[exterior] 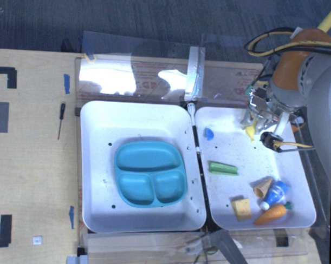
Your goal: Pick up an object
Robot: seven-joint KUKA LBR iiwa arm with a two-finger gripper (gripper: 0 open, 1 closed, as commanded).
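Note:
My gripper (256, 120) is low over the far part of the right bin (305, 177), near its back wall. A small yellow thing (250, 130) shows right at the gripper's tip; whether it is gripped I cannot tell. In the same bin lie a small blue piece (208, 134), a green stick (223, 168), a tan cone (263, 187), a blue and white bottle (275, 195), an orange carrot (271, 214) and a tan block (241, 208).
The left bin (94, 153) holds a blue divided tray (149, 172). A raised rim (196, 151) separates the two bins. A clear wall (156, 79) stands behind them. The arm fills the space above the right bin's far right corner.

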